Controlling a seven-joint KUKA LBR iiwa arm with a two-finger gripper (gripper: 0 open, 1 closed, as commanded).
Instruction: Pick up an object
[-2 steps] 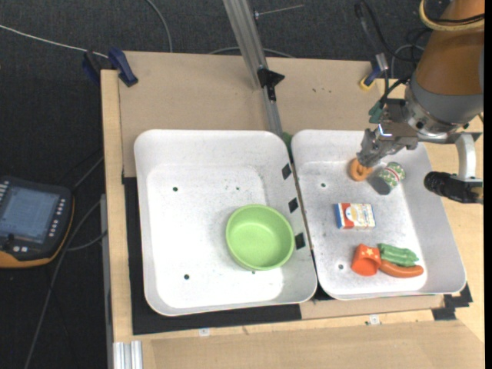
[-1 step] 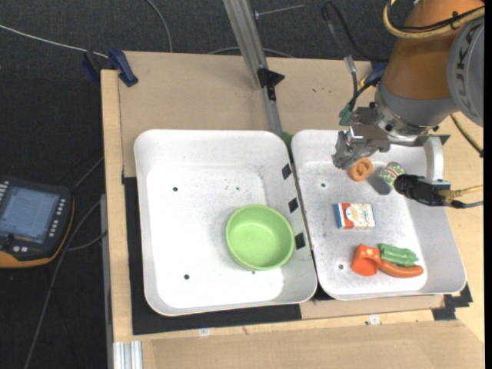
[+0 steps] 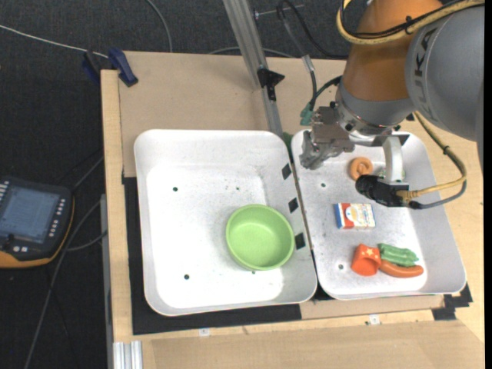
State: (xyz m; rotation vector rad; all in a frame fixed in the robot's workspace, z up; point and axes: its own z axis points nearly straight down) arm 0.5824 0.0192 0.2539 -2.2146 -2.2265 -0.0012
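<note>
Likely we go for the small blue-and-white carton (image 3: 354, 216): light, stiff, flat sides (squeeze across its short width). Gripper (image 3: 314, 157) hovers nearby; can't tell its state.

Grey arm (image 3: 453, 60) enters from upper right, bulky, orange band (image 3: 388, 33) above the wrist. Wrist bent downward, toward the view's left. Pincer (image 3: 314, 154) low at the end of the wrist, metal-grey, pointing down. Black and yellow cables loop along the wrist's right side.
</note>
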